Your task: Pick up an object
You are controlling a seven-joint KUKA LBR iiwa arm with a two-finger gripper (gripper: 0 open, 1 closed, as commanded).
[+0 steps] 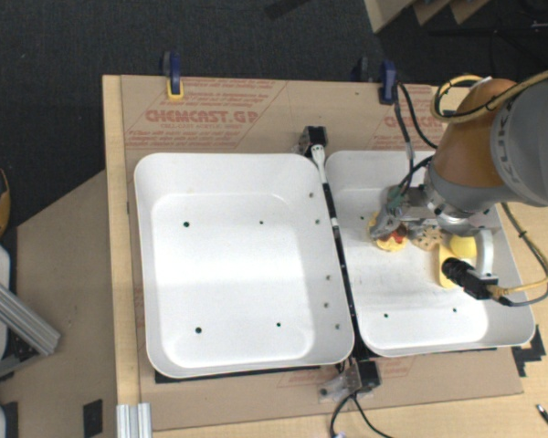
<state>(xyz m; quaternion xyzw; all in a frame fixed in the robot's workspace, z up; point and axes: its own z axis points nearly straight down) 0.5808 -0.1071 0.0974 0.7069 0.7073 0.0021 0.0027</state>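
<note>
Camera view: a grey arm with an orange band is reaching from the right into the right bin, its gripper hanging low over a small cluster of objects, yellow and red, near the bin's middle. Whether the gripper is gripping anything cannot be told from this angle. A larger yellow object is lying just beside the wrist, partly under a black fitting. The left bin is sitting alongside on the brown board.
</note>
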